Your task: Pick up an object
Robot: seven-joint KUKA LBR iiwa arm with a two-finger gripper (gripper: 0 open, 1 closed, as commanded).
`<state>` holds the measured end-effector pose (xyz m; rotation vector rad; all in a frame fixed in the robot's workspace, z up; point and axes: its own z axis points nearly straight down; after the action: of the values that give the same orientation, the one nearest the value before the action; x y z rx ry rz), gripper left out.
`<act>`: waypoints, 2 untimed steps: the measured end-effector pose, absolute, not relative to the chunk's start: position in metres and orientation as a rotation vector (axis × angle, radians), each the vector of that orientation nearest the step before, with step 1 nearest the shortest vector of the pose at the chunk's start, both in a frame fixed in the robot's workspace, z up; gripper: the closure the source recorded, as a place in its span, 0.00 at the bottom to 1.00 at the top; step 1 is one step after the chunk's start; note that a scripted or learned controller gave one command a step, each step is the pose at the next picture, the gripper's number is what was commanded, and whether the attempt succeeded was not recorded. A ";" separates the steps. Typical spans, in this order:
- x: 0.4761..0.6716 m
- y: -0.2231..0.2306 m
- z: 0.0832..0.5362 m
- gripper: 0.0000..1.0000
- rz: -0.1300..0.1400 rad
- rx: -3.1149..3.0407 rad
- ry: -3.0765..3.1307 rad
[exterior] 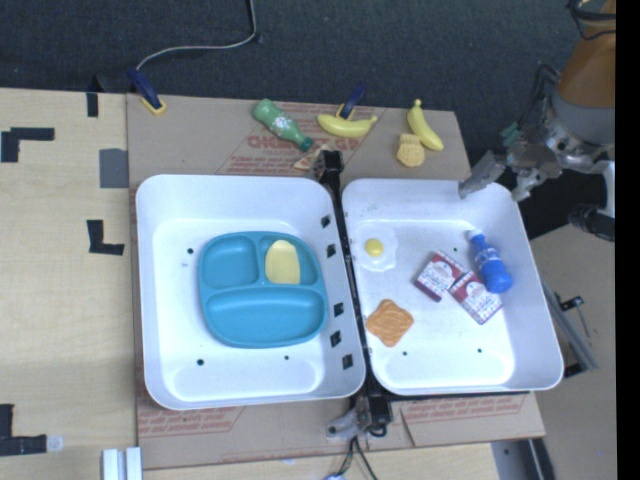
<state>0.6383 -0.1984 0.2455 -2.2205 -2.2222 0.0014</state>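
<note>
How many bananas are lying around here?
2. One banana lies on the cardboard behind the left bin, beside a green bottle. The other banana lies behind the right bin. None look hidden.

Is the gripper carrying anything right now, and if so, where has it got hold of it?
Nothing is held. The gripper hangs at the far right corner of the right bin, with no object between its fingers; the blue bottle lies in the bin.

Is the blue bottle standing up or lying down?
Lying down. The blue bottle rests on its side on the floor of the right bin, white cap pointing up the picture, beside two small red packets.
</note>
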 end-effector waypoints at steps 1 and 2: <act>0.643 -0.184 0.088 0.00 -0.001 -2.218 -2.226; 0.598 -0.149 0.087 0.00 -0.002 -2.223 -2.225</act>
<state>0.5976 -0.1492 0.0867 -2.2232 -2.2250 -0.0016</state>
